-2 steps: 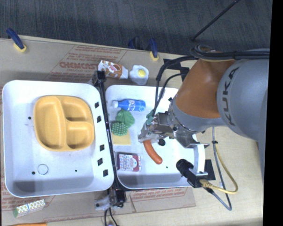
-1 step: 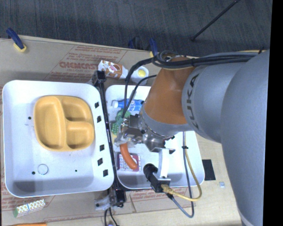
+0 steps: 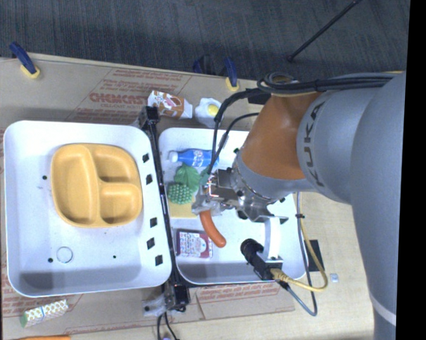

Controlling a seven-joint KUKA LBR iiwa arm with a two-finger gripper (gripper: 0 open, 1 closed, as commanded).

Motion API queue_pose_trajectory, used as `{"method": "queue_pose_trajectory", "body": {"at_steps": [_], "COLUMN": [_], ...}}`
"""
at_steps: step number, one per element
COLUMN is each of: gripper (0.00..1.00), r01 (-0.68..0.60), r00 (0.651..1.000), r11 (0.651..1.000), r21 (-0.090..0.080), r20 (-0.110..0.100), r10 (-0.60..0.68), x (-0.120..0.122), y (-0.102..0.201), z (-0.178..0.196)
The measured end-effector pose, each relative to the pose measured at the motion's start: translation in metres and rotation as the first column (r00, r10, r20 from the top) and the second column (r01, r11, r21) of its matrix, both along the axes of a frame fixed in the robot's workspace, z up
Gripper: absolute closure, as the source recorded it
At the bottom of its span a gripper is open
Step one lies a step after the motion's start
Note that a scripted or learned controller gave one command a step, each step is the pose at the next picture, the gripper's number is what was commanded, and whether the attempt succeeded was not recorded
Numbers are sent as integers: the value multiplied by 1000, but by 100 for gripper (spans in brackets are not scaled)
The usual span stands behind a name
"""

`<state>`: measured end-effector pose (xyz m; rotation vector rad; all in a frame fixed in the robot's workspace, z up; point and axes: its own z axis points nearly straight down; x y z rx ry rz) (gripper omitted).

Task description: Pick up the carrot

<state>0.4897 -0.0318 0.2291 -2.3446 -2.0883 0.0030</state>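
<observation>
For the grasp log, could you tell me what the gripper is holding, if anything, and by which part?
It cannot be told. The gripper sits right at the upper end of the carrot in the right bin, but the wrist hides the contact.

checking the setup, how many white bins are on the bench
2. The left bin holds a yellow divided plate; the right bin holds the carrot, with the arm over it. More items may be hidden beneath.

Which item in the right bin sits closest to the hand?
The orange carrot: it lies just below the hand, nearer than the green broccoli, the blue bottle or the red packet.
</observation>
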Motion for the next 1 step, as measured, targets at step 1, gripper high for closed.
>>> {"method": "queue_pose_trajectory", "body": {"at_steps": [1], "gripper": [100], "r01": [130], "r00": [992], "r11": [992], "r21": [1], "r20": [0], "r10": [-130], "x": [-13], "y": [7], "z": [51]}}
